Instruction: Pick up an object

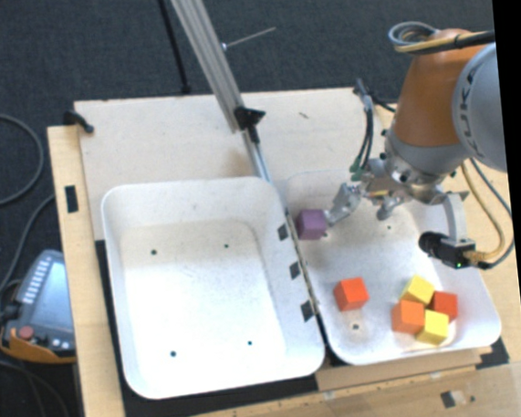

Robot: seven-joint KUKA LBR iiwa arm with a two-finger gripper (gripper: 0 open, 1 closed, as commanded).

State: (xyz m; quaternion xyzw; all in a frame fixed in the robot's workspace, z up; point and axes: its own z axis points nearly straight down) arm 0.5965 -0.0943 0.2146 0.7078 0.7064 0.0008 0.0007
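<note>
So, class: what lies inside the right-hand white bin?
Inside the right bin: a purple block near the gripper, one orange block alone, and a cluster of yellow, orange and red blocks. The arm covers the bin's far corner.

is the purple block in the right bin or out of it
In. The purple block sits inside the right bin, at its upper left by the wall shared with the left bin.

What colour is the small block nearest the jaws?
Purple: the small cube-shaped block in the right bin, camera view.
</note>
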